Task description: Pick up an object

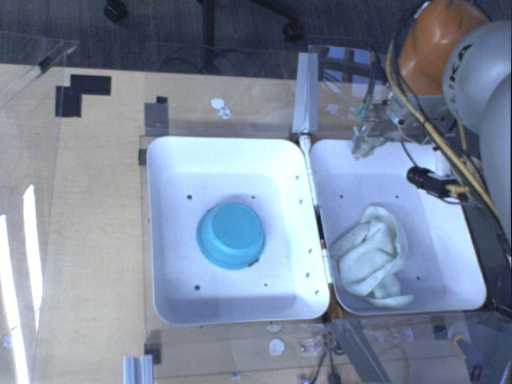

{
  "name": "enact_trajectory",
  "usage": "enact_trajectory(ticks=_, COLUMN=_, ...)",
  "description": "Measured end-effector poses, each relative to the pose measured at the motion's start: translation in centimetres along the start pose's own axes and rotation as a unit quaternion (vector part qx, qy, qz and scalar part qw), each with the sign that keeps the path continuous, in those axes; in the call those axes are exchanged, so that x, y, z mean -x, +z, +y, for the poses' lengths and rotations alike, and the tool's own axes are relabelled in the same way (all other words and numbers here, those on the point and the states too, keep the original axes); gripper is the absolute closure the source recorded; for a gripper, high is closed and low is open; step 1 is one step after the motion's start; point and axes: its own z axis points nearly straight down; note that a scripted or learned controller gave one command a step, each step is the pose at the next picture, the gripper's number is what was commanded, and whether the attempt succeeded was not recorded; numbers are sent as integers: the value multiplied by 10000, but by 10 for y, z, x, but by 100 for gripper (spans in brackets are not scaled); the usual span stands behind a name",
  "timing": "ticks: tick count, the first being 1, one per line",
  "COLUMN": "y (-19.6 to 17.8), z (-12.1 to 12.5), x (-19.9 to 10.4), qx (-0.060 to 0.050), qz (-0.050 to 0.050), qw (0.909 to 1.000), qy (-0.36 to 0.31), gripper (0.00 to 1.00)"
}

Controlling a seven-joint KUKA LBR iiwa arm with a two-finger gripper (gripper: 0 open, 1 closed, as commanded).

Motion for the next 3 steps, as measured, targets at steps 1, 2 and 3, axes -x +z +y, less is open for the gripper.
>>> enact_trajectory(ticks=1, y=60, z=-3, x=27, qx=0, qz=-1, qw=9997, qy=-262, gripper=100)
enact_trajectory(ticks=2, y=96, z=-5, x=39, qx=35, qz=-4, qw=9981, qy=619, gripper=100)
enact_trajectory(ticks=3, y=84, z=-3, x=37, qx=60, qz=-7, qw=9982, qy=596, gripper=100)
